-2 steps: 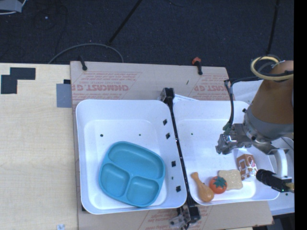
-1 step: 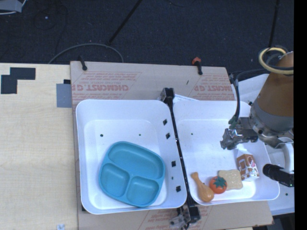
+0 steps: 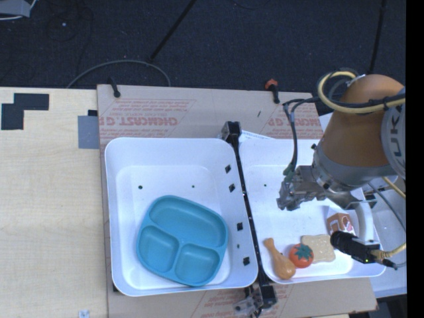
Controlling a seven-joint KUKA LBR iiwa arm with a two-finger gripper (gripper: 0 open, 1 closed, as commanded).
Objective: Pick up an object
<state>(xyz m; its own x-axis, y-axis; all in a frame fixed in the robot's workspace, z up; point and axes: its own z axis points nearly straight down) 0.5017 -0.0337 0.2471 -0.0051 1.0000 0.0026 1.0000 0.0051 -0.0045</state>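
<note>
Printed cardboard under both bins bears mirrored lettering, not legible. The left bin, smooth white plastic, carries a blue three-compartment plate. In the right bin, along its near edge, lie a tan drumstick, a red tomato and a toast slice, toy foods touching. The jaws hang over the bin's middle; their spread cannot be told.

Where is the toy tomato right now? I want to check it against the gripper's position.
The tomato lies near the front edge of the right bin, between the drumstick and the bread slice, nearer the camera than the gripper.
</note>
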